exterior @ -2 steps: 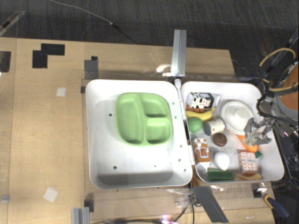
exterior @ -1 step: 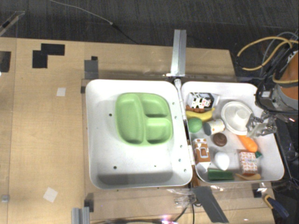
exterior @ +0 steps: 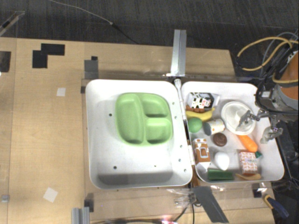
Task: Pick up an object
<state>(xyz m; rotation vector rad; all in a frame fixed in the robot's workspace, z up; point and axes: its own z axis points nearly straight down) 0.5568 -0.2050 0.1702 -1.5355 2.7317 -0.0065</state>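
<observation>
Wooden worktop [exterior: 42, 139] carries two white bins; over the right bin [exterior: 279, 169] the end effector [exterior: 257, 122] hangs with fingers apart, gripping nothing. An orange carrot [exterior: 248, 143] lies just below it, long axis slanting toward the arm's side.

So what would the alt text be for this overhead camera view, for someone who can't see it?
A robot arm's hand hovers over the right white bin, crowded with toy food: a carrot, a banana, a white bowl and more. The left white bin holds a green divided tray.
</observation>
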